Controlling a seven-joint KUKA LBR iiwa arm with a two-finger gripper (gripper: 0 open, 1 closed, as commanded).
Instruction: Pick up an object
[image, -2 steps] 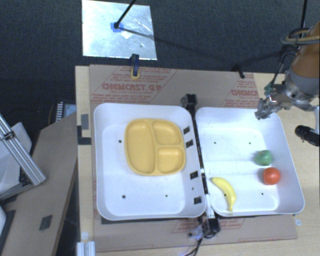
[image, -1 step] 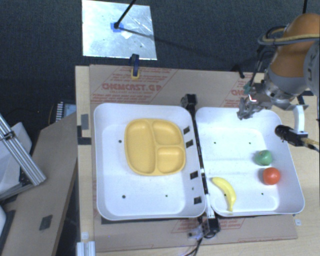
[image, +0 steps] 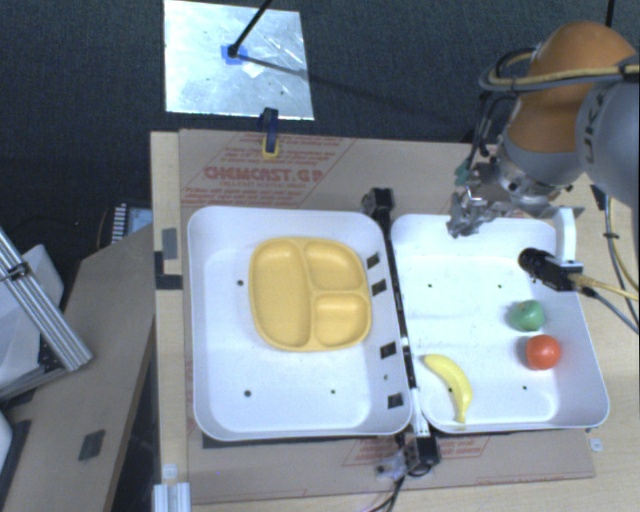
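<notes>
Banana (image: 449, 381), yellow, lies in the right bin (image: 470, 268) near its front left corner, curved, with one end pointing toward the bin's front wall. Green ball (image: 525, 315), or a fruit of that shape, sits toward the right side of the same bin; orange ball (image: 542, 351) sits just in front of it, close beside it, though contact between the two cannot be made out. Any of the three could serve as the object to pick; none is lifted, and all rest on the bin floor. Yellow tray (image: 308, 293), with three compartments, lies in the left bin (image: 215, 330), near its middle, holding nothing visible. Gripper (image: 465, 224) hangs over the back edge of the right bin, well apart from the banana and from both balls, with nothing between its fingers. Jaw state: cannot be told at this size and angle. Arm (image: 560, 90): grey with an orange upper section, reaches in from the right, wrist bent downward so that the gripper points at the bin's rear left area. A small black fitting (image: 545, 266) shows at the bin's right rim. Progress, as judged: the pick has not begun; approach to a chosen item, descent, closure and lift all remain to be done.
</notes>
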